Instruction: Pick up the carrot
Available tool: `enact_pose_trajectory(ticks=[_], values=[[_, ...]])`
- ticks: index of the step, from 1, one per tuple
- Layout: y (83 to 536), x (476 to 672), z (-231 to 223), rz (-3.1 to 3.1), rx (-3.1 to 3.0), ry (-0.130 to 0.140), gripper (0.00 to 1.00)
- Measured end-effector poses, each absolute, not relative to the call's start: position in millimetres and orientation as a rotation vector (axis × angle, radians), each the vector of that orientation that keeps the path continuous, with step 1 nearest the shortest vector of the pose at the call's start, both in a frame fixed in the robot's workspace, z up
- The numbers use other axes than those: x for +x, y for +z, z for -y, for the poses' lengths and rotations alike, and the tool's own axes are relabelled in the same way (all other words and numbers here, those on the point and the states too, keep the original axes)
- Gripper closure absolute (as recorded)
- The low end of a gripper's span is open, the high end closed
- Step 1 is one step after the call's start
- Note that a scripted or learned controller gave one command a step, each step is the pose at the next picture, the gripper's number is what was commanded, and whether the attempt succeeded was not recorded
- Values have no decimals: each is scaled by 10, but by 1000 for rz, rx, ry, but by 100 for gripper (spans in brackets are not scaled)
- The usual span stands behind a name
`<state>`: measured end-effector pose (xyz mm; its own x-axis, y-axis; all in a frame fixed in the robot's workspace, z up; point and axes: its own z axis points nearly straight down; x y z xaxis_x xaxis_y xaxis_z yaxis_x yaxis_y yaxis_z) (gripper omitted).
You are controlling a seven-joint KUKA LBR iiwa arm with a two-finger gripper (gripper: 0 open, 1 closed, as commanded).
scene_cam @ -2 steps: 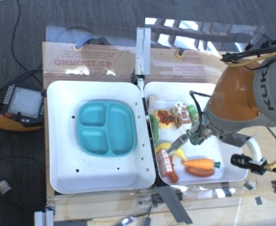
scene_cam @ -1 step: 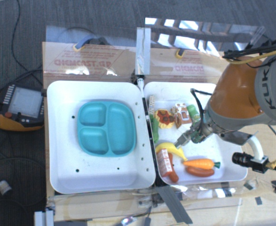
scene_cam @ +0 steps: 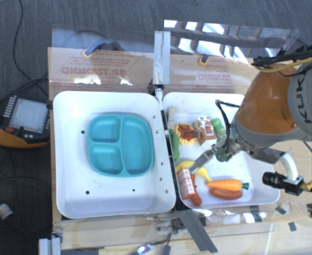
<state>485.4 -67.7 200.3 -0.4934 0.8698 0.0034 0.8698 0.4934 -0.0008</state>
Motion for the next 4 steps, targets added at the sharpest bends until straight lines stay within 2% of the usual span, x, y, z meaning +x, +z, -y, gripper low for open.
enact_pose_trajectory(ticks=[4], values=[[2003,4853,677,2712,-1579,-1,0]])
